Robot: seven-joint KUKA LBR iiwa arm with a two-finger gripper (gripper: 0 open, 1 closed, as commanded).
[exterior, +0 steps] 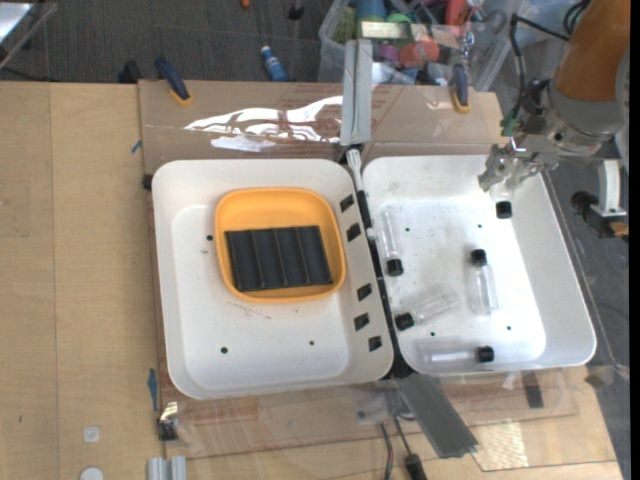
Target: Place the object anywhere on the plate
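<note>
An orange plate (232, 218) sits in the left bin (190, 348) and carries a black ridged block (278, 258) across its middle. Several clear vials with black caps lie in the right bin (560, 308): one (386, 240) by the divider, one (428, 305) lower down, one (483, 286) to the right, and one (452, 353) near the front edge. A small black cap (503, 209) shows near the back right corner. My gripper (503, 171) hangs over that back right corner, just above the black cap, with nothing seen in it.
A row of black clips (362, 268) runs along the divider between the bins. Behind the bench stands a clear tub of coloured toys (420, 8). Blue-and-orange clamps (172, 80) hold the cardboard backing.
</note>
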